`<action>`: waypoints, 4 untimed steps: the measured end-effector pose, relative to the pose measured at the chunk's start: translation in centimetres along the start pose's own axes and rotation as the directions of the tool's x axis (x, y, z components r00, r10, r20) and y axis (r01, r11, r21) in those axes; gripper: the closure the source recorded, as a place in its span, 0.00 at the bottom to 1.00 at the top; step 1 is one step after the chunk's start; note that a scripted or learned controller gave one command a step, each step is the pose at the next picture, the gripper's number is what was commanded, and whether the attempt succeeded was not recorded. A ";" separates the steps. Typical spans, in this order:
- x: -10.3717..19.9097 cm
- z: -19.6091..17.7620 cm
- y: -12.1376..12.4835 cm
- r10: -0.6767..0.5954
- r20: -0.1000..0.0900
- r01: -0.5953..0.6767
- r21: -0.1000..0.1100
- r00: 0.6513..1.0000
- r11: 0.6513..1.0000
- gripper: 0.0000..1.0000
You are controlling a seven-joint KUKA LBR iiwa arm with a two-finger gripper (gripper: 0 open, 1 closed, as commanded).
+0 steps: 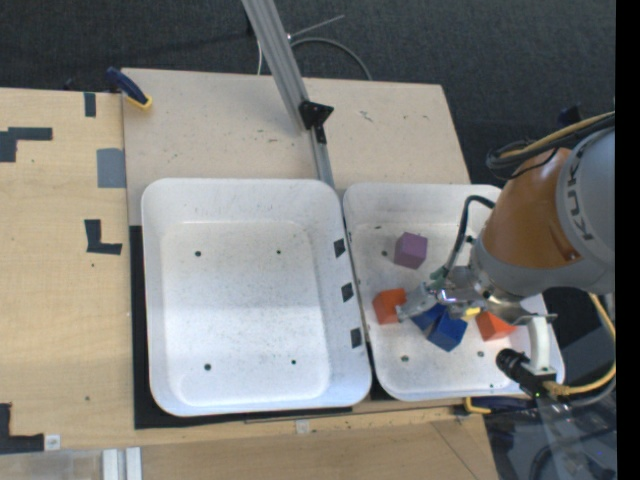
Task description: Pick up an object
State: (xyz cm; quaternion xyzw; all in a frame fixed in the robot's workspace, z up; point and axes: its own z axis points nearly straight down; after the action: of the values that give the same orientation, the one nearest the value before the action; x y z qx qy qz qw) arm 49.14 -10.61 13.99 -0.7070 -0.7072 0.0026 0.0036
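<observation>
Grey metal pole [280, 53] slanting across bench, blue-yellow clamp [128, 86] at bench corner

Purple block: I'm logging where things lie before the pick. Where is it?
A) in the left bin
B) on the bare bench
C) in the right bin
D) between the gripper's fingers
C: the purple block lies on the floor of the right bin, apart from the gripper.
</observation>
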 end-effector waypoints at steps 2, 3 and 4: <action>0.1 2.3 0.0 -0.002 0.000 0.002 -0.005 1.000 1.000 1.00; 0.7 -2.0 0.1 -0.002 0.001 0.002 -0.011 1.000 1.000 1.00; 0.8 -7.1 0.2 -0.002 0.002 0.002 -0.013 1.000 1.000 1.00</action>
State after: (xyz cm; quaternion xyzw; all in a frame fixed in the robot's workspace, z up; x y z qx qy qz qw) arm 49.38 -9.86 21.06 -0.7064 -0.7078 -0.0011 -0.0017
